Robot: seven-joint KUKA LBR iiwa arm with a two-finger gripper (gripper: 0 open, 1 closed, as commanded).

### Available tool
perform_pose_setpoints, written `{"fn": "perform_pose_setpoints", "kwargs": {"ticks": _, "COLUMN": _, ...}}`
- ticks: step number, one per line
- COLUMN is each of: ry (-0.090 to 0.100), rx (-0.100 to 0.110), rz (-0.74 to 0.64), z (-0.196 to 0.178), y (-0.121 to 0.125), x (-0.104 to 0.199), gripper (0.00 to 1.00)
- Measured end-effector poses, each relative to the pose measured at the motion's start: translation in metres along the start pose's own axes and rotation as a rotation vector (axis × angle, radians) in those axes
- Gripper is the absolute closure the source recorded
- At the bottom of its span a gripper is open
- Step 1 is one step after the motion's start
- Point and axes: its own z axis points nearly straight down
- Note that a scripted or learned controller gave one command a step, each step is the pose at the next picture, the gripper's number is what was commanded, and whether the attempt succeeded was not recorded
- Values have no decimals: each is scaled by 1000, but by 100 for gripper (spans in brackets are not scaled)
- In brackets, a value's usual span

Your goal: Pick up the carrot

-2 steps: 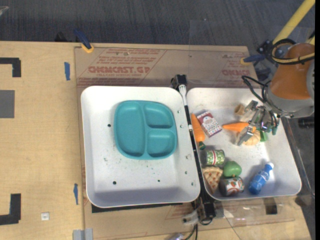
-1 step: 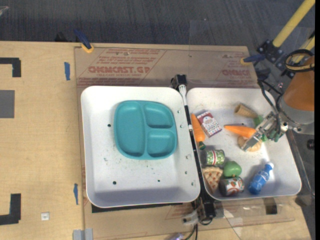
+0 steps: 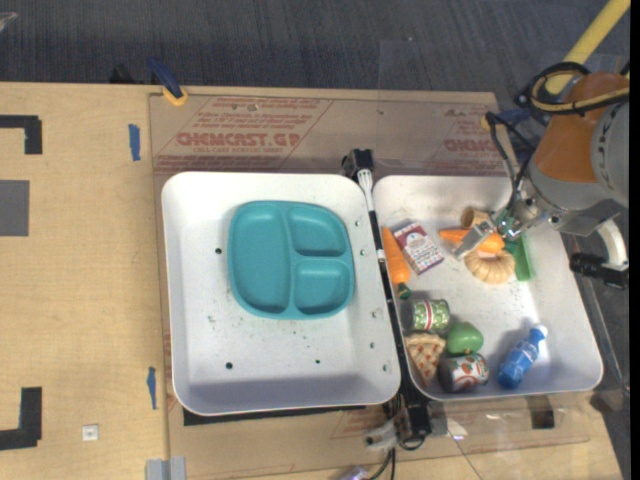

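Gripper (image 3: pixel 487 236) low over the carrot (image 3: pixel 394 259) bin

Camera view: the carrot lies along the right bin's (image 3: pixel 585 318) left wall beside a small carton (image 3: pixel 417 246); whether the gripper is grasping cannot be told. It should shift left, aligning across the carrot.

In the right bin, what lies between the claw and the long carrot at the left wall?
In the camera view, a small red-and-white packet, plus an orange piece beside the claw.
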Motion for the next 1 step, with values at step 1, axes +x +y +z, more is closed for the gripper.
{"fn": "perform_pose_setpoints", "kwargs": {"ticks": 1, "ry": -9, "rx": -3, "rz": -2, "z": -15, "y": 1, "x": -2, "gripper": 100}}
